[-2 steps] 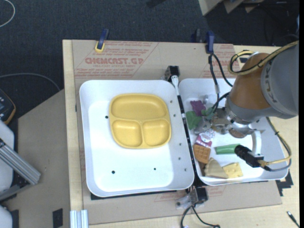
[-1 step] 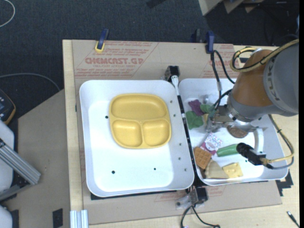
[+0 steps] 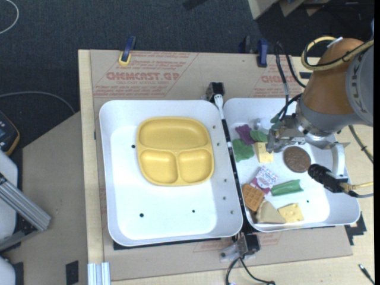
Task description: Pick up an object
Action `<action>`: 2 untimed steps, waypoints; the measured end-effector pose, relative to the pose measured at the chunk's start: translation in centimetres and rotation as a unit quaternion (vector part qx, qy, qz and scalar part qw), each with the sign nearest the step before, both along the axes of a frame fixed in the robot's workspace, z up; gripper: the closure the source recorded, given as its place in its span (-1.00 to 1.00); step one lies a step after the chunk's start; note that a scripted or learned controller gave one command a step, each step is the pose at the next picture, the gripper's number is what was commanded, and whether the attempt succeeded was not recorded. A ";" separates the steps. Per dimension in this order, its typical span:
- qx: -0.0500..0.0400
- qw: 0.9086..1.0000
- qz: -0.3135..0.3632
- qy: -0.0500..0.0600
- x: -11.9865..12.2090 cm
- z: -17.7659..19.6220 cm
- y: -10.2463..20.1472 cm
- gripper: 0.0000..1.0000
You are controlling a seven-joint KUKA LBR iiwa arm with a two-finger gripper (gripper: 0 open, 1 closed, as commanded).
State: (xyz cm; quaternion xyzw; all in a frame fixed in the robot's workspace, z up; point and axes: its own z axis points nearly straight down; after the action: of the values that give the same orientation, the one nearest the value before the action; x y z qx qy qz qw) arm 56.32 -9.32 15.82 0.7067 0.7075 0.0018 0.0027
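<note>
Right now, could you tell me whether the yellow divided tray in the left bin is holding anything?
Empty. The yellow tray sits right side up in the left bin, all three compartments showing bare yellow.

tray [image 3: 176,149] in L bin [image 3: 119,177], food R bin [image 3: 341,209]

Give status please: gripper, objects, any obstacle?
Gripper low in right bin, above yellow piece. Nothing seen held. Green and purple pieces crowd close beside.

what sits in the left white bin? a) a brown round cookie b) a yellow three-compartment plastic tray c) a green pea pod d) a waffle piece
b: the yellow three-compartment plastic tray lies alone in the left white bin, while the small food toys lie in the right white bin.
</note>
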 end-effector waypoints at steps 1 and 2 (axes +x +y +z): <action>-0.001 1.000 0.000 -0.001 0.3 6.0 -0.8 1.00; 0.000 1.000 0.000 0.001 0.3 6.7 -0.8 1.00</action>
State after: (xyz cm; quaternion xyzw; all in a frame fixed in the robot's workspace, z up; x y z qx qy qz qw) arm 56.66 -10.16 22.54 0.7068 0.7074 0.0010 0.0018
